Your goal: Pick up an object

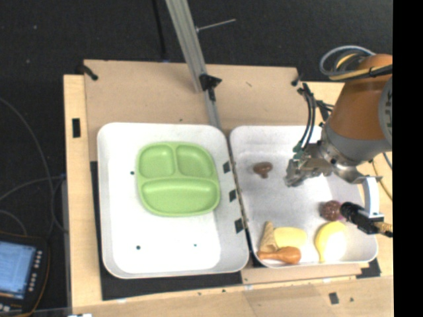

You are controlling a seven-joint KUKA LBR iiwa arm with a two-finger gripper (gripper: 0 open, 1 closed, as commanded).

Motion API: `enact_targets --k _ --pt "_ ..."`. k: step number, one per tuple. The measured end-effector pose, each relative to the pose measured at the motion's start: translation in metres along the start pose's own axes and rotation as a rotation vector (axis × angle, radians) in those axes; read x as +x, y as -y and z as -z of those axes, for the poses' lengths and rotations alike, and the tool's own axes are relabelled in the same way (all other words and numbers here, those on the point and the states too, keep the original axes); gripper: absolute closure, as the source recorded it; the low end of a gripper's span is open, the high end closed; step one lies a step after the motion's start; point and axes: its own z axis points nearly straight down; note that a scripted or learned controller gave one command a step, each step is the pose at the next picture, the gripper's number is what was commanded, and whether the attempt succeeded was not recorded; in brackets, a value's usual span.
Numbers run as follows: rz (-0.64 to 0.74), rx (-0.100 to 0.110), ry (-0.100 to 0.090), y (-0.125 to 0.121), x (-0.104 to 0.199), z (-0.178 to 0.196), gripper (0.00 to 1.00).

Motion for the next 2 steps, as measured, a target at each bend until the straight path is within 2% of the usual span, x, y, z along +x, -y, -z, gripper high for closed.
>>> enact_targets --k 2 --pt "0.001 0.001 -0.001 -0.001 0.106 -0.011 1.0"
